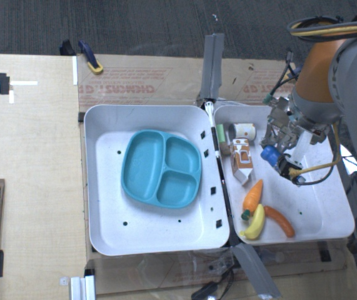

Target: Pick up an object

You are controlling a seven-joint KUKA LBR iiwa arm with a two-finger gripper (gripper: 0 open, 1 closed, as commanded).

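Left white bin (97,186): teal three-compartment plastic plate (162,167). Right white bin (328,220): small carton (242,158), orange carrot (252,195), yellow banana (255,222). Farther right, gripper (277,155) low over bin, possibly at something blue; jaw state impossible to tell. Nothing visibly lifted yet.

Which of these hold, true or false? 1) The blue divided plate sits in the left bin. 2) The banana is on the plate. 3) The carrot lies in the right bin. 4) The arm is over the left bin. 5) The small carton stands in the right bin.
1) The blue divided plate sits in the left bin. True.
2) The banana is on the plate. False: it lies in the right bin, near its front edge.
3) The carrot lies in the right bin. True.
4) The arm is over the left bin. False: it reaches over the right bin.
5) The small carton stands in the right bin. True.
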